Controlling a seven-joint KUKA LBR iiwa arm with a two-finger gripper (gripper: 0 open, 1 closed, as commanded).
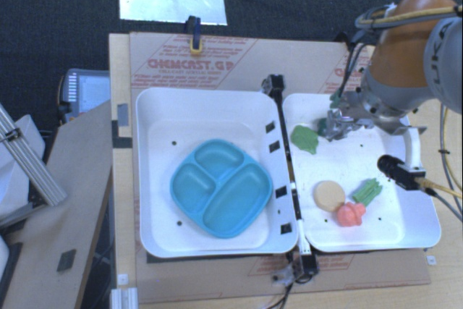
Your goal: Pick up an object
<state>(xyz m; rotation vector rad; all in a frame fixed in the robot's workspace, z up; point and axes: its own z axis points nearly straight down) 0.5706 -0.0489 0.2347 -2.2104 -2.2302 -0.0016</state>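
The right bin [405, 231] holds a green leafy toy [304, 139] near its left wall, a tan round disc [329, 194], a pink-red toy [351, 214] and a green ridged toy [367, 191]. My gripper [334, 125] hangs low over the bin's upper left part, just right of the green leafy toy. Its fingers point down at the bin floor, and I see nothing held between them.
A blue divided plate [218, 187] lies in the left bin [155, 228]. A black divider [283, 155] runs between the bins. The arm's grey and orange body [405, 47] covers the right bin's upper right corner. A black fitting [396, 171] juts over the bin's right side.
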